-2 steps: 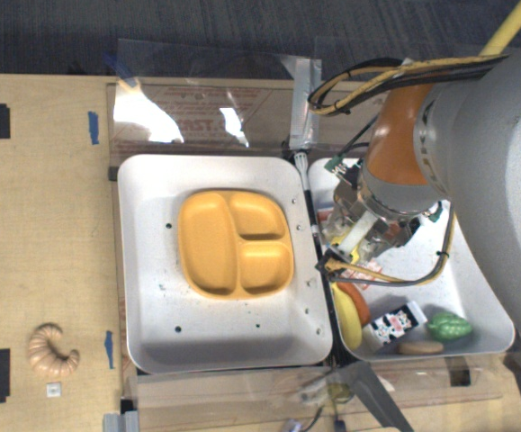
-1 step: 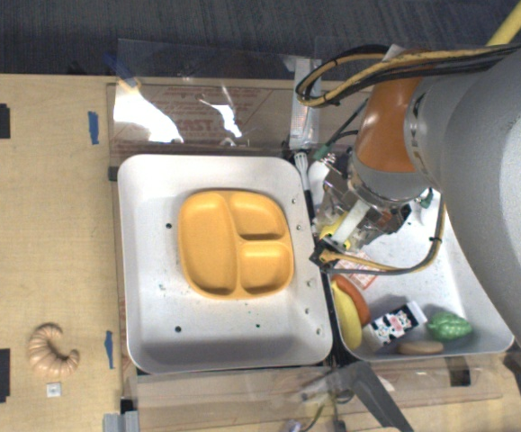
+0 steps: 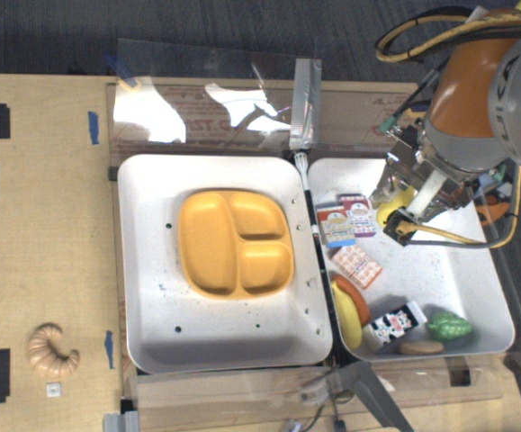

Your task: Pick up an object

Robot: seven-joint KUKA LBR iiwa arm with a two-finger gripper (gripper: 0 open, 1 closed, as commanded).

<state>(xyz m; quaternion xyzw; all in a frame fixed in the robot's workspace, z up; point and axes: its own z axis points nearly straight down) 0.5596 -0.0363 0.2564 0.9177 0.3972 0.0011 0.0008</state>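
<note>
My gripper (image 3: 395,185) hangs over the back of the right bin (image 3: 476,282), with the arm reaching in from the upper right. A small yellow thing (image 3: 388,212) lies just below it, partly hidden by the wrist parts. Left of the gripper lie two small red and white boxes (image 3: 361,216) and a blue and white one (image 3: 338,232). A pink checked packet (image 3: 357,264) sits a little nearer. Along the front of the bin are a banana (image 3: 346,318), an orange piece (image 3: 355,296), a black and white box (image 3: 395,324), a green leafy thing (image 3: 447,327) and a flat tan piece (image 3: 419,346).
The left bin (image 3: 152,313) holds a yellow divided plate (image 3: 235,243). A tan croissant-like toy (image 3: 53,350) lies on the bench at the far left. A metal post (image 3: 305,102) stands behind the rim between the bins.
</note>
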